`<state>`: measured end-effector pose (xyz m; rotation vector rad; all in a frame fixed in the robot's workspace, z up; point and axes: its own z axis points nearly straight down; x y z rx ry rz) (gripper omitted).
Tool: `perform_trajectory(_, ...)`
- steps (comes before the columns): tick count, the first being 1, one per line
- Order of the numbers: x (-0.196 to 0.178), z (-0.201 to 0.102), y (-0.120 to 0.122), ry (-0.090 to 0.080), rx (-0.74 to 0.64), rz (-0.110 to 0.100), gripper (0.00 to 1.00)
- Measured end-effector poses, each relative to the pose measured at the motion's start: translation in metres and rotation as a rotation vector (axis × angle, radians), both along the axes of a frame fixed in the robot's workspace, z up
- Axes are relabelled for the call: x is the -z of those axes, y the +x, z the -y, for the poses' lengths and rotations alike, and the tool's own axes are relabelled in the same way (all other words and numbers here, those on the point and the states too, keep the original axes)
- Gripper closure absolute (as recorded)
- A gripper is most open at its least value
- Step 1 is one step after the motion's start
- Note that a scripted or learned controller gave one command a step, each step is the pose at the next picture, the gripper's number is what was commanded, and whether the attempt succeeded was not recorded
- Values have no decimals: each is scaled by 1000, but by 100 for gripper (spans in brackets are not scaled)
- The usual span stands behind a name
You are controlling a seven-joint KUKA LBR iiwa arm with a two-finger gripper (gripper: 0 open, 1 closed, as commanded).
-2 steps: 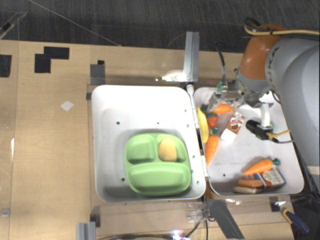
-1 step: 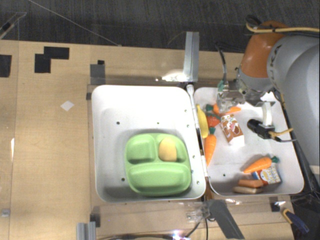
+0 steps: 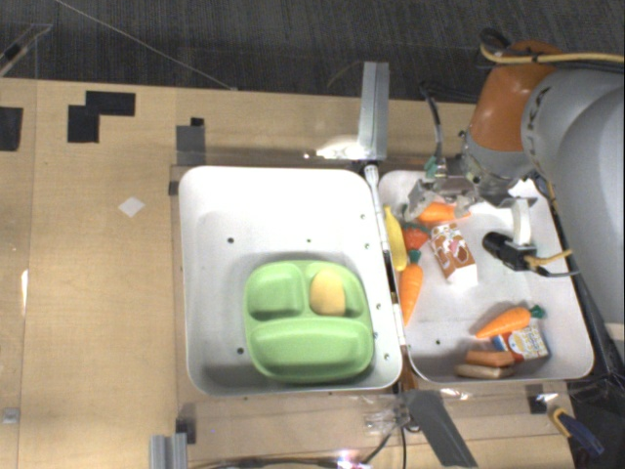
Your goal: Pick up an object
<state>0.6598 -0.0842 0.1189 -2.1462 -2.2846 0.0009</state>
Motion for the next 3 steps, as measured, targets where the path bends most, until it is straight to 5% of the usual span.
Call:
perform_trajectory(1, 28, 30, -46, -6, -80, 19, 0)
perform_trajectory(2, 15, 27, -43, -4, -83, 27, 100)
perform_trajectory(3, -68, -52, -3, -4, -112, 13, 100)
